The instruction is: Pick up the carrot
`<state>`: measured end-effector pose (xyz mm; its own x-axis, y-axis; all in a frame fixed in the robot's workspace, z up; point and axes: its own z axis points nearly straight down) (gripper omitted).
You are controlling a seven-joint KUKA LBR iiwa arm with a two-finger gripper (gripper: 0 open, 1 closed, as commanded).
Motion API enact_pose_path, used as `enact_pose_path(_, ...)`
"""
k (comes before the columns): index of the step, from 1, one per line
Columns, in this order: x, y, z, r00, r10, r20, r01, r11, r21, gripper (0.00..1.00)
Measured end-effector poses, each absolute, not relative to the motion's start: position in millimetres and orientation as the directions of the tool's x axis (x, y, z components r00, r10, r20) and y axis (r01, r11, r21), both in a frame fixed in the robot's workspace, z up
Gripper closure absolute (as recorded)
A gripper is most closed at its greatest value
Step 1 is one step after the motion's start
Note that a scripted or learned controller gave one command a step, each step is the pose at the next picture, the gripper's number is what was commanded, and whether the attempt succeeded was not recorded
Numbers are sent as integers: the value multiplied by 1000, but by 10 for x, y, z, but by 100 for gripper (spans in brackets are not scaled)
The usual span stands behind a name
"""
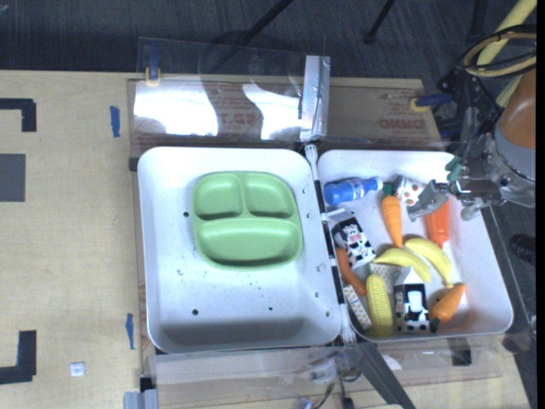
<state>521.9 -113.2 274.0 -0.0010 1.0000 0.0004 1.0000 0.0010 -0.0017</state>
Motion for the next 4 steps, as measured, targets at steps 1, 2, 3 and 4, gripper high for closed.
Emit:
enact_pose_path(1,5832,-984,1614,229,974,1,974,-229,-3,0)
enact_pose_path(2,6034,-1159,865,-79,997,1,997,79,3,0)
enact_pose_path(3,6048,-1171,980,-75,997,-1,997,75,8,100)
enact_pose_path(4,6412,-1006,2323,-278,960,-2,960,278,2,100)
